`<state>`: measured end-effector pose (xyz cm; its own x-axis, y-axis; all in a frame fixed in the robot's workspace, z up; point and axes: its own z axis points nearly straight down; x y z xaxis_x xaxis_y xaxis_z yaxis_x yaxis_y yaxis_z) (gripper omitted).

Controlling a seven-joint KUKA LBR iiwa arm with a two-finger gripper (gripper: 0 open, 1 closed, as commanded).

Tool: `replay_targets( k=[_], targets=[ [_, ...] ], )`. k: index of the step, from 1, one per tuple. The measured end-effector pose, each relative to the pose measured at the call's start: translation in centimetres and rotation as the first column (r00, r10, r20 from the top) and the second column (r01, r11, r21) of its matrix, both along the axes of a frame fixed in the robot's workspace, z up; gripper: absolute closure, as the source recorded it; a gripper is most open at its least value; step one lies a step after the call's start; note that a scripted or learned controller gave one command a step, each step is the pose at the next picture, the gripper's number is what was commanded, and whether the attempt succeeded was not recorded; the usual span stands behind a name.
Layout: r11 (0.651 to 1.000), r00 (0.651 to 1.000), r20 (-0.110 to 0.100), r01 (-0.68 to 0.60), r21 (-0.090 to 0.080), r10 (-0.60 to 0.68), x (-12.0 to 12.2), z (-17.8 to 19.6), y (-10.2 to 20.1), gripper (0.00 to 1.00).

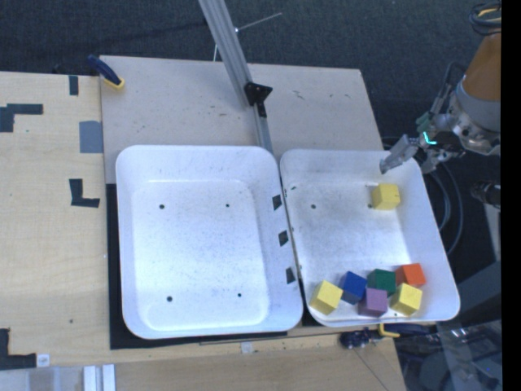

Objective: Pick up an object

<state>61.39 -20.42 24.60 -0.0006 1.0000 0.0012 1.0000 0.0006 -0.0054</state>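
Yellow and roughly cubic, the small block (385, 196) sits alone on the floor of the right-hand shallow white bin (342, 243), in its upper right part, well apart from the cluster of coloured cubes (370, 290) at the near wall. The end effector (400, 155) hovers just above and to the right of it, near the bin's far right corner. Whether it is apart or together cannot be told from this view; nothing is seen held.

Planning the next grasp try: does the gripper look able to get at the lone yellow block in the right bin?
Probably yes. The yellow block sits apart from the other cubes, nothing on or against it, and the gripper hangs just above and beside it.
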Motion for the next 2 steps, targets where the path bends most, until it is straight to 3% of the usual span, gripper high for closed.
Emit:
replay_targets(
  k=[1,2],
  targets=[
    [1.0,1.0,0.004,-0.001,-0.002,0.001,0.1,0.3,0.0,0.0],
    [1.0,1.0,-0.002,-0.001,-0.001,0.001,0.2,-6.2,0.3,0.0]
  ],
)
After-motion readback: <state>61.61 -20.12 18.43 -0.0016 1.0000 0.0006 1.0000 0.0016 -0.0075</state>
